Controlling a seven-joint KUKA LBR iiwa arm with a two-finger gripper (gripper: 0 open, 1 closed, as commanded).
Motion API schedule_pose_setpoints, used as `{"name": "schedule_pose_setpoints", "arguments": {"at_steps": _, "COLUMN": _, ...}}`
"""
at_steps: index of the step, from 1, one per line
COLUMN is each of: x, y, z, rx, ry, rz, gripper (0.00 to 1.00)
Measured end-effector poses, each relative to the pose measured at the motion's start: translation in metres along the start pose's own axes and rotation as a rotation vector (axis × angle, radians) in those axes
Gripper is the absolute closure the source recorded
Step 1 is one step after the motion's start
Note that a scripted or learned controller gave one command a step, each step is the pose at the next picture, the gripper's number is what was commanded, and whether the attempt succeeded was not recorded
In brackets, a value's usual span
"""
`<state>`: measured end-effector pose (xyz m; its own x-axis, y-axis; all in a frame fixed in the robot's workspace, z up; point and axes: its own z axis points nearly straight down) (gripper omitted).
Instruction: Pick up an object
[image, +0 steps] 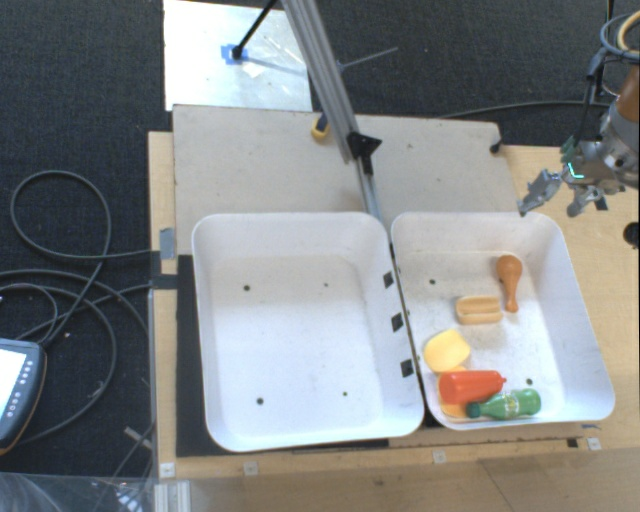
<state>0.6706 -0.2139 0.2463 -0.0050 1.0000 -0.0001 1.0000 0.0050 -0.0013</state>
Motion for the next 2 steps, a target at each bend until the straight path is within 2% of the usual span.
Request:
{"name": "schedule_pose_setpoints", "arguments": {"at_steps": 1, "x": 0.0, "y": 0.001, "z": -0.003, "rx": -0.003, "ry": -0.002, "rz": -0.002, "gripper": 0.0}}
{"name": "schedule_pose_setpoints", "arguments": {"at_steps": 2, "x": -0.001, "y": 0.001, "z": 0.038, "rx": -0.001, "ry": -0.001, "rz": 0.001, "gripper": 0.0}}
